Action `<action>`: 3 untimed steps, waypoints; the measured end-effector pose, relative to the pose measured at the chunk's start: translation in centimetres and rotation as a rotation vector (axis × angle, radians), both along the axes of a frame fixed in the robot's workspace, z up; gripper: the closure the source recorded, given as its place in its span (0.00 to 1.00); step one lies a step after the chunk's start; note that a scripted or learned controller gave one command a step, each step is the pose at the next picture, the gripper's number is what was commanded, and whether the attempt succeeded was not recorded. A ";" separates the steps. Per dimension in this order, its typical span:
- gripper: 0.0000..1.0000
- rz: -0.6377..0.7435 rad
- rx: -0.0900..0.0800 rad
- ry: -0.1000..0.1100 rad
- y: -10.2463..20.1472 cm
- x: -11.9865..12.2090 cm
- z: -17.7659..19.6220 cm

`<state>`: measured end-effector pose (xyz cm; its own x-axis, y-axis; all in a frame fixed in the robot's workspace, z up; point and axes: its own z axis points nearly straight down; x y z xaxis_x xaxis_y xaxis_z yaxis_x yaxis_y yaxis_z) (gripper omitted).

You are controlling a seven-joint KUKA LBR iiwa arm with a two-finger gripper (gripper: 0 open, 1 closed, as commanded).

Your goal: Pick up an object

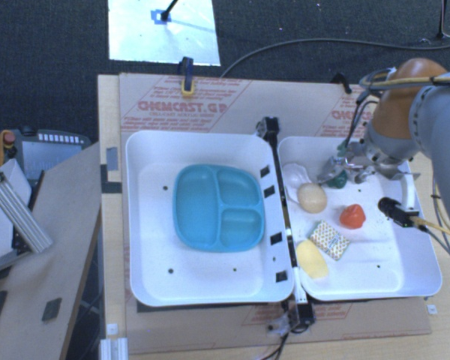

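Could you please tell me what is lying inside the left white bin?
Inside the left bin lies a blue divided plate. Whatever is beneath the plate is covered.

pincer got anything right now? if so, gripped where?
Cannot be told. The pincer sits low in the right bin, over a small green object near the back wall, but whether that object is gripped isn't visible.

arm (pixel 435 111): cut by right edge | claw (pixel 343 169) fingers: unclear
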<state>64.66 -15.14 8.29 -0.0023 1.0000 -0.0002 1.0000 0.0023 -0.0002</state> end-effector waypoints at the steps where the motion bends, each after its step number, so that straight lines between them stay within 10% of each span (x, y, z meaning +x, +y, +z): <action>1: 1.00 0.001 -0.001 -0.007 0.0 0.2 1.4; 3: 1.00 0.005 -0.001 -0.008 1.3 1.2 13.2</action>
<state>65.88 -13.85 21.54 -0.0070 1.0000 -0.0015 0.9999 0.0070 0.0083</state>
